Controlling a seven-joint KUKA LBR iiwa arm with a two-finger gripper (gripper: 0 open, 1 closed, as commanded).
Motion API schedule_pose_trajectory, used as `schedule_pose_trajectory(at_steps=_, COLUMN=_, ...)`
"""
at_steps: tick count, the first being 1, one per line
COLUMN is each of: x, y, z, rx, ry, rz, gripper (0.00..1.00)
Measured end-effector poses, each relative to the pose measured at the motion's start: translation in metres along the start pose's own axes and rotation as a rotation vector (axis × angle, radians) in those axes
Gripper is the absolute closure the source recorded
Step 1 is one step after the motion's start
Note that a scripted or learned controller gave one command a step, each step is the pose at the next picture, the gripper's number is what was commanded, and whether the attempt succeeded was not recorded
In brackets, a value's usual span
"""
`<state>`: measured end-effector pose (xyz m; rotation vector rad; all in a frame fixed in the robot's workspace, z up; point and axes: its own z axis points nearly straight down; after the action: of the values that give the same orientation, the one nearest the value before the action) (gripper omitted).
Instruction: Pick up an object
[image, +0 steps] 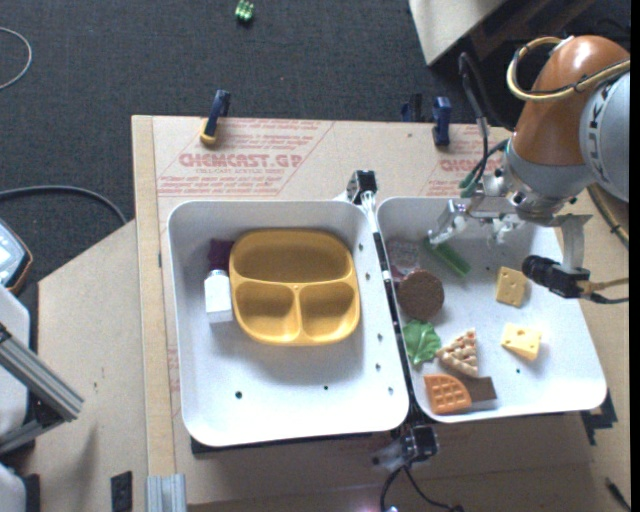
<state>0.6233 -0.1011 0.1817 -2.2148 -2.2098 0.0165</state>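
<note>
Reaching in from the right, the arm (570, 110) positions its gripper (447, 232) over the far part of the right bin (585, 370), close to the bin's far wall. Whether the jaws stand apart or together cannot be determined at this angle, and nothing can be confirmed as held between them. A green object (452, 260), elongated and lying at a slant, sits on the bin floor just beside the gripper tip. Nearer the dividing wall rests a round brown patty (420, 293), with a green leafy piece (421, 342) below it. A pale dotted wedge (461, 352) lies next to the leaf, and an orange waffle-patterned piece (447, 394) sits at the near edge, touching a brown block (485, 389). Two yellow cheese pieces (511, 286) (521, 341) lie apart toward the right side of the same bin. The left bin (190, 390) contains a yellow divided tray (294, 285), with a small white bottle (218, 296) and a dark purple item (220, 251) just beside the tray's left edge.
</note>
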Motion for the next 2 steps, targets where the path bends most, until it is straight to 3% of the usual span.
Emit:
schedule_pose_trajectory(at_steps=1, x=0.000, y=0.003, z=-0.009, rx=-0.015, ry=-0.001, rz=-0.002, gripper=0.00)
schedule_pose_trajectory(at_steps=2, x=0.001, y=0.008, z=0.053, rx=-0.011, ry=-0.001, rz=-0.002, gripper=0.00)
